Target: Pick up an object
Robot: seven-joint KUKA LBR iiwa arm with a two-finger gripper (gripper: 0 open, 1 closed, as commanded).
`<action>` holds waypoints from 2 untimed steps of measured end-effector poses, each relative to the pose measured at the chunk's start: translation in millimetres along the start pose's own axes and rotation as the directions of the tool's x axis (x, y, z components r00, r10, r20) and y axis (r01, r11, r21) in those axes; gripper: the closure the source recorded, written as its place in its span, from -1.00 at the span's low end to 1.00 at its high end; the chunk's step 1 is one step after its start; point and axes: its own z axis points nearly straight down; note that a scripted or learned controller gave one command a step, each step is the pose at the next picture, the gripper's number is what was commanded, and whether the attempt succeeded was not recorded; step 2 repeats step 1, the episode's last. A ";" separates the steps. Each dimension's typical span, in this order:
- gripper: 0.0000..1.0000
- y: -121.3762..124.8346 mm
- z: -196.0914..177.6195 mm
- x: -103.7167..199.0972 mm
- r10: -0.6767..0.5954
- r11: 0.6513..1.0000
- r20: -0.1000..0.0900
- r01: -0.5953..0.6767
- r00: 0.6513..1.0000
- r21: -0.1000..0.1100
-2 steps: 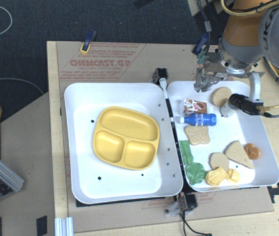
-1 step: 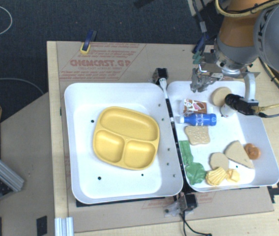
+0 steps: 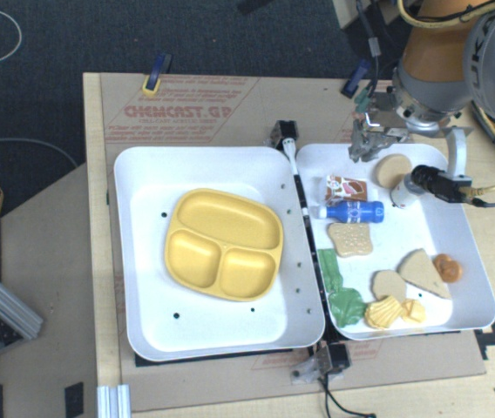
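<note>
Scattered across the right bin (image 3: 470, 233): round tan cookie (image 3: 393, 171) at one o'clock; small brown-and-white carton (image 3: 346, 187) and blue bottle (image 3: 353, 212), lying flat, at eleven; speckled cracker (image 3: 351, 239) near centre; green leafy piece (image 3: 338, 289) at seven; yellow crinkled chips (image 3: 386, 312) at six; beige wedge (image 3: 424, 273) and orange lump (image 3: 447, 268) at four.

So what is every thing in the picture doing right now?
Gripper: hanging over the far corner of the right bin, nothing seen between its fingers.
Yellow tray: flat in the left bin, right way up, compartments bare.
Blue bottle: lying on its side.
Cracker: lying flat.
Green toy: lying by the bin's left wall.
Round tan piece: lying flat beside the gripper.
</note>
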 end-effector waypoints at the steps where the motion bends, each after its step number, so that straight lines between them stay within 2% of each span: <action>1: 1.00 2.3 15.7 10.9 -0.003 1.000 -0.002 0.003 1.000 0.005; 2: 1.00 2.3 15.7 10.9 -0.003 1.000 -0.002 0.003 1.000 0.005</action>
